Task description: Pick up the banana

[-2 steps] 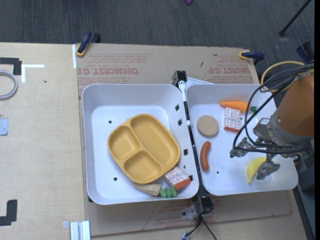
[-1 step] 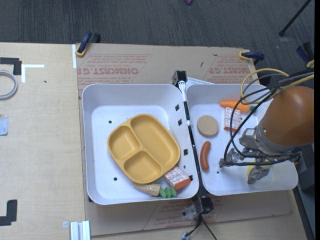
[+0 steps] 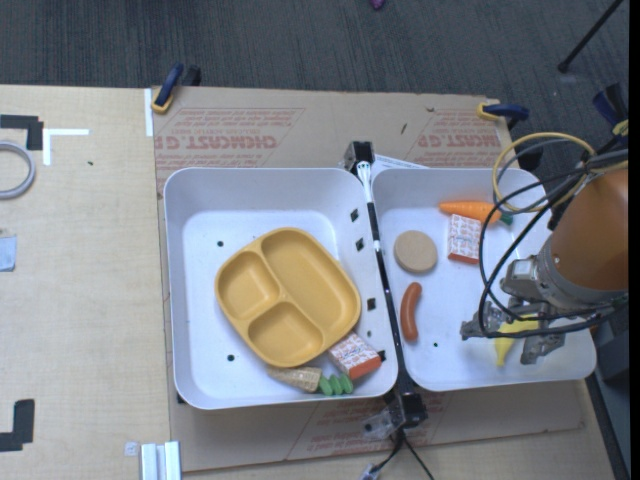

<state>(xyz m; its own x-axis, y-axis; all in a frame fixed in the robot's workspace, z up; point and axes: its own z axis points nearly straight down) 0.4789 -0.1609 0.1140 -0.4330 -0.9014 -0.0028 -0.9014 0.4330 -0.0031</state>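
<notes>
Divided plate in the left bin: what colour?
Yellow, plain; the divided plate shows in the camera view.

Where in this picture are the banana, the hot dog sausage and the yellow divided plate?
banana (image 3: 503, 351), camera view, its tip below the gripper.
hot dog sausage (image 3: 410, 311), camera view, its middle.
yellow divided plate (image 3: 304, 263), camera view, its largest compartment.

The gripper (image 3: 512, 336) hides most of the banana (image 3: 502, 351).

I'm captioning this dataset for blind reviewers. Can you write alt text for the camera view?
A robot gripper reaches into the right bin, over a banana near its front right corner. That bin also holds a carrot, cookie and sausage; the left bin holds a yellow tray.
</notes>
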